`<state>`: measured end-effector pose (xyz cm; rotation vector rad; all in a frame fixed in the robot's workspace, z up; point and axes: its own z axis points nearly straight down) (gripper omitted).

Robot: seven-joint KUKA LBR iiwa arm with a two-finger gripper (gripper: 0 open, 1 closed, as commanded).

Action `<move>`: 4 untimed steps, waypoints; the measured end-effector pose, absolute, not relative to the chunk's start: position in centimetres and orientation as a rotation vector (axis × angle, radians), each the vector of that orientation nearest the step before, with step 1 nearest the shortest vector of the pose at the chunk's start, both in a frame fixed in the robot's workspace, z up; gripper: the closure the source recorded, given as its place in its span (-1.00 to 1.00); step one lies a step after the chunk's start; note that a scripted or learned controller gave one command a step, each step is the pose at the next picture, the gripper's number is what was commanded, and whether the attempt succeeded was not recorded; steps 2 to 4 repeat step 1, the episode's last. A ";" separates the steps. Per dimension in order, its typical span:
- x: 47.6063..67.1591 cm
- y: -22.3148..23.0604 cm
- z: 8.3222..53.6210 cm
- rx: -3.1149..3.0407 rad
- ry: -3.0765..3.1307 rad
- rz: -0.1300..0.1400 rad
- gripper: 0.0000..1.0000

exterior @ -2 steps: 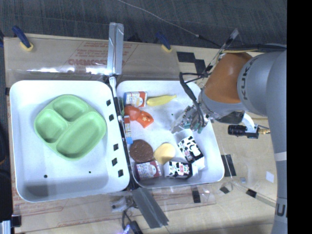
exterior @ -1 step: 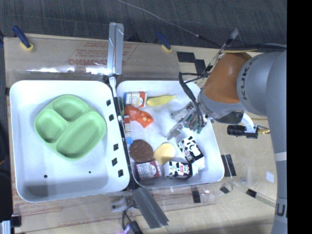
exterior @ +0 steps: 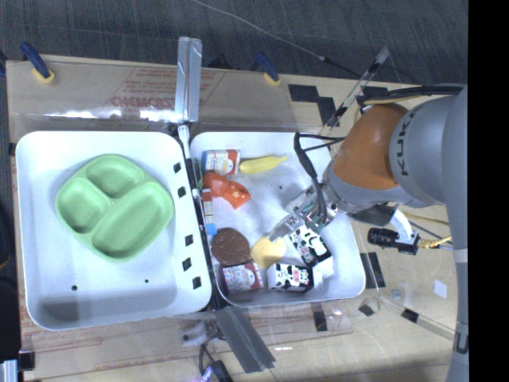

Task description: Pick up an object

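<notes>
Low in the right bin (exterior: 350, 281), gripper (exterior: 301, 223) just above the cow-print carton (exterior: 312, 245) and beside the pale yellow piece (exterior: 268, 251). Fingers too blurred to judge (spread or pressed together, cannot tell). Risky here: crowded items, so likely to nudge the brown disc (exterior: 231, 245) or clip two things and slip.

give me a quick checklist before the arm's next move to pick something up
1. Gripper is over the right white bin: ok.
2. Something held between the fingers: cannot tell.
3. Black-and-white cow-print carton lies right beside the gripper: ok.
4. Target stands apart from others: not ok, the pale yellow piece and the second cow-print carton crowd it.
5. Green divided plate in the left bin is away from the arm: ok.
</notes>
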<state>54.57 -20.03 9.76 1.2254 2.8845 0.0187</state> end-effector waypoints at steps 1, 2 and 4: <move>50.7 -19.9 9.3 1.244 2.881 0.002 -1.00; 50.7 -19.9 9.3 1.244 2.881 0.002 -1.00; 50.7 -19.9 9.3 1.244 2.881 0.002 -1.00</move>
